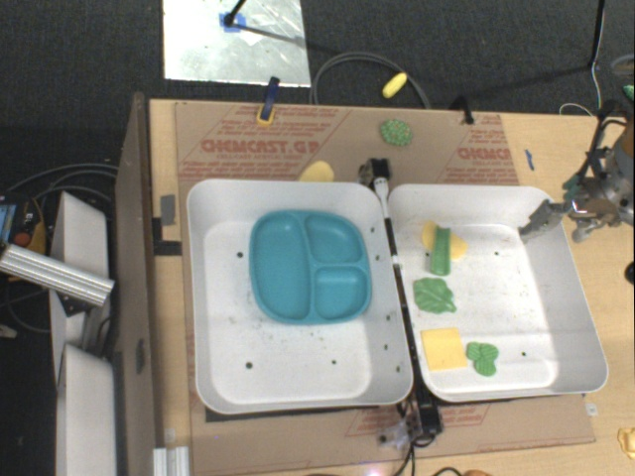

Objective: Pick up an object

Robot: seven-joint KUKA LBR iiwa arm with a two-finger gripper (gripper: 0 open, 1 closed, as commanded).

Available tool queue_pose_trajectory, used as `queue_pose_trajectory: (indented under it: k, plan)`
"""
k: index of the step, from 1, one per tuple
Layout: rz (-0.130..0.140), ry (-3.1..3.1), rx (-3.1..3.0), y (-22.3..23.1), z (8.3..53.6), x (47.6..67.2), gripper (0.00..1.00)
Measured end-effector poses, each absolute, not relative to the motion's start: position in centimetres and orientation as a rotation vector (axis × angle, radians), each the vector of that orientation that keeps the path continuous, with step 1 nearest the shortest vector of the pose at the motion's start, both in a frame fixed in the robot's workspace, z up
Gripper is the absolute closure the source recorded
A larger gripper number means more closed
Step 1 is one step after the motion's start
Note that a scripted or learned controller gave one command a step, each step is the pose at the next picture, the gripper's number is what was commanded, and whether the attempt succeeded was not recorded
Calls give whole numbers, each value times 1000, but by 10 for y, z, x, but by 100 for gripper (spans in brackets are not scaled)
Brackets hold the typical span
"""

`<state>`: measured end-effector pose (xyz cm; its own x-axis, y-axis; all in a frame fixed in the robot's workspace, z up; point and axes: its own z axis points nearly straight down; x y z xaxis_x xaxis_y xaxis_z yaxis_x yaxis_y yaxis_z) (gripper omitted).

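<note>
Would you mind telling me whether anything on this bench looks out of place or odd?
Yes: three small items lie outside the bins on the cardboard behind them, a green round piece, a yellow piece against the left bin's back rim, and a yellow item by the cable.

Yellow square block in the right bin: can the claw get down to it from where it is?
Probably yes. The yellow square block lies flat with open space above; the claw sits at the far right rim, and just a green piece beside it crowds one side.
</note>
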<state>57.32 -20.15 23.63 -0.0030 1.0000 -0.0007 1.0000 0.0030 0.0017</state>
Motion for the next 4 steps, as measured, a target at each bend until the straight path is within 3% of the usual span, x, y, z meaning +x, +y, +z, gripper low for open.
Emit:
queue_pose_trajectory:
  k: [1,2,3,4]
  plan:
    - [4,2241,2209,-98,176,603,0]
    - [-2,2230,2216,-104,102,624,0]
    - [5,2228,2211,-104,117,626,100]
    - [4,2228,2211,-104,117,626,0]
